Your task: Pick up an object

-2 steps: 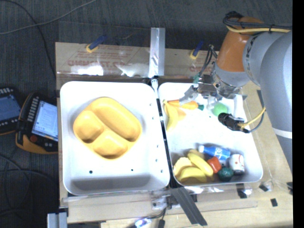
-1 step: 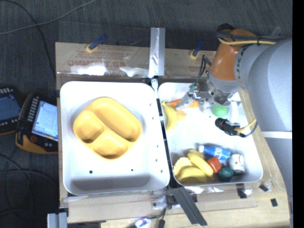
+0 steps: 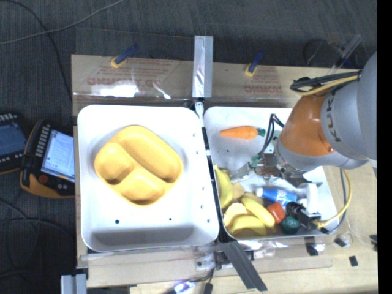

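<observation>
Bananas [image 3: 248,216] lay at the right bin's [image 3: 211,133] near edge; the claw [image 3: 264,164] hung mid-bin just above them, its grip impossible to tell, a carrot [image 3: 237,132] at the far end.

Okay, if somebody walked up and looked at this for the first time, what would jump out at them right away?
Probably the big yellow lumpy object lying in the left bin. Next, the grey arm's orange band, hanging over the right bin from the right side. Under it, that bin's near end is crowded with bananas and small items, while a lone carrot lies toward the far end.
</observation>
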`<state>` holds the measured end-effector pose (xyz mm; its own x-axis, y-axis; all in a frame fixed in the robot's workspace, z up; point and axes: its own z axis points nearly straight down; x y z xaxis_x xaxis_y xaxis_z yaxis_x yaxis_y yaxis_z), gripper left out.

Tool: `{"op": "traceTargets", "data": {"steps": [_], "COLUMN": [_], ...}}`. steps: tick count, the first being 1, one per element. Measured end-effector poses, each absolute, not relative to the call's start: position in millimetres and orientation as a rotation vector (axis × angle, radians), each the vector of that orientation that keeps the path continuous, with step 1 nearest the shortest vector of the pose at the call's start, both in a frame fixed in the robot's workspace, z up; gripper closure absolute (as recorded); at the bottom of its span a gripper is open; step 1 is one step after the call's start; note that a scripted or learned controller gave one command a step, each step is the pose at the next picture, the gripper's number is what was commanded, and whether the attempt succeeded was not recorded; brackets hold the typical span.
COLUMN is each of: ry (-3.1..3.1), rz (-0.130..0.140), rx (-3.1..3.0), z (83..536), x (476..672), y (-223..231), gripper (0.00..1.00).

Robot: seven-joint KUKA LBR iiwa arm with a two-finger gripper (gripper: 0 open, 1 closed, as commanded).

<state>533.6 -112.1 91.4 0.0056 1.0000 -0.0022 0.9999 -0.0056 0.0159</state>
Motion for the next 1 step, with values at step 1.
{"op": "traceTargets", "data": {"steps": [1], "ry": [2.208], "rz": [0.014], "rx": [2.213], "z": [90.5], "x": [565.8], "y": [-101.0], "gripper": [0.0]}}
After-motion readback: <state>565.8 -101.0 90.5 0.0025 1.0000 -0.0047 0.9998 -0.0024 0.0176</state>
